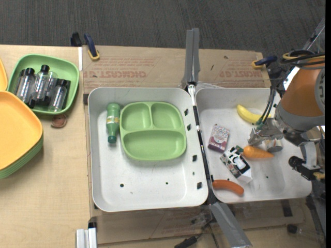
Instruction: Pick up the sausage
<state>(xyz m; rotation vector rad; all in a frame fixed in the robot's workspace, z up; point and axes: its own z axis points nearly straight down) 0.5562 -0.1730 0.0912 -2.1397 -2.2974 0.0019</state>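
Note:
The sausage (228, 187) is a reddish-orange link lying near the front edge of the right bin (279, 190), toward its left corner. The gripper (266, 138) hangs over the right half of that bin, well behind and to the right of the sausage. It sits just above an orange carrot (257, 152), and its tips are hard to make out against the metal. Nothing touches the sausage.
A banana (248, 114) lies at the back of the right bin, with a purple-and-white packet (219, 138) and a black-and-white packet (236, 163) nearer the middle. The left bin (139, 190) holds a green divided plate (152, 130) and a green bottle (112, 122).

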